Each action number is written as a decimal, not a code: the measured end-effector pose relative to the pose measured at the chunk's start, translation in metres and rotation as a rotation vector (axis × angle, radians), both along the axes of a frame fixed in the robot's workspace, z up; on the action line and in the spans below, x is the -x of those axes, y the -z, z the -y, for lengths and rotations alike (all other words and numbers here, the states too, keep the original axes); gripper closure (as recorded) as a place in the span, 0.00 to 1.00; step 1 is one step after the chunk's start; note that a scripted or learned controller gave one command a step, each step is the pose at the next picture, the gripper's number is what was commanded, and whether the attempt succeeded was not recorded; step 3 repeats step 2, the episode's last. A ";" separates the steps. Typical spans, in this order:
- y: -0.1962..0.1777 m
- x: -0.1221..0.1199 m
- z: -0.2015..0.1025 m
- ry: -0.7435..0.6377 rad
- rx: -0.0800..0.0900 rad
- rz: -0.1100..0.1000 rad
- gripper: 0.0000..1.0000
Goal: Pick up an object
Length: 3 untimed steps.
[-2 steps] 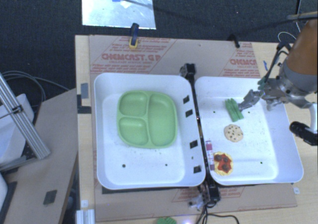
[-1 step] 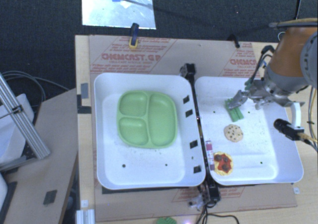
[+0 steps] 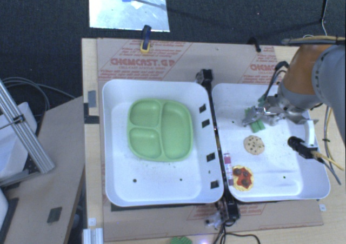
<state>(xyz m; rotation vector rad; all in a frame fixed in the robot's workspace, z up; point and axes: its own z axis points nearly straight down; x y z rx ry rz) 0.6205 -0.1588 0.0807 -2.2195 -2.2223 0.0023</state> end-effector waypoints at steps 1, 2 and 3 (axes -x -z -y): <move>-0.015 -0.002 0.000 0.000 0.001 0.007 1.00; -0.097 0.004 -0.049 -0.007 -0.001 0.008 1.00; -0.097 0.004 -0.049 -0.007 -0.001 0.008 1.00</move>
